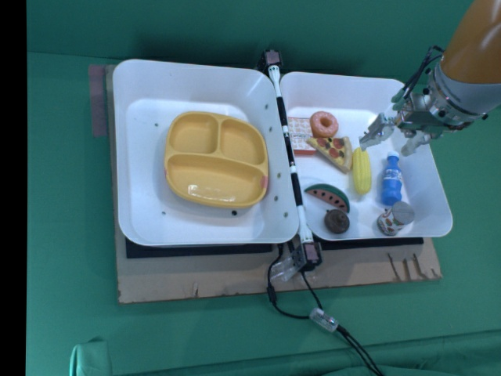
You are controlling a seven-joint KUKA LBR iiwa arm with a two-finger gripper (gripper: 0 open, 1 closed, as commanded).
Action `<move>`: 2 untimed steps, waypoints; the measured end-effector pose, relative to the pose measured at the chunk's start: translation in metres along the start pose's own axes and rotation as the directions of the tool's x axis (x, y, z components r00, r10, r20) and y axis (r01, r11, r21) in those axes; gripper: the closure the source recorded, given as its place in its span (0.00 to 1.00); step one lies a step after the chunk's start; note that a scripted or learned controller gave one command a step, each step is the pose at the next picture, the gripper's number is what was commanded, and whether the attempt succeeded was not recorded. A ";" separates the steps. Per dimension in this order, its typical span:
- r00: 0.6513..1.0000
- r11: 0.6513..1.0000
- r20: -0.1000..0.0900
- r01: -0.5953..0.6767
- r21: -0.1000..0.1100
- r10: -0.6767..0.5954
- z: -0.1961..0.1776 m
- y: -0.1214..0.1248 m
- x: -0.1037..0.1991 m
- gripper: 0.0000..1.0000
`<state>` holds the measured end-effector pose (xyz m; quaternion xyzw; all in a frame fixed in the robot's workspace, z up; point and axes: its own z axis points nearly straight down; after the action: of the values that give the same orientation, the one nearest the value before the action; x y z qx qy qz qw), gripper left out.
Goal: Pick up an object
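End effector (395, 136) hung with fingers spread wide, gripping nothing, over the right bin (438, 202). Blue bottle (391, 179) lay just below it, beside the corn (362, 171). Yellow tray (216, 160) sat in the left bin (141, 210).

A robot lab — green backdrop cloth (156, 14), two white bins (196, 77) on cardboard (196, 288), loose cabling (329, 319).

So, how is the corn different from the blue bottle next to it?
The corn is yellow; the blue bottle is blue with a white cap. The corn is one plain rounded cob, while the bottle narrows to a neck and carries a label. The corn lies farther from the arm's side than the bottle. Both lie lengthwise, side by side, in the right bin.
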<state>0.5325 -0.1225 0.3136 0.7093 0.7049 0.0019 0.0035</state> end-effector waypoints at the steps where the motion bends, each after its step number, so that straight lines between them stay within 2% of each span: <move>1: 1.000 1.000 0.004 -0.001 -0.010 0.001 0.126 0.027 -0.018 0.00; 2: 1.000 1.000 0.012 -0.008 -0.027 0.009 0.109 0.030 -0.022 1.00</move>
<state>0.5628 -0.1451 0.2047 0.7121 0.7018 0.0072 0.0174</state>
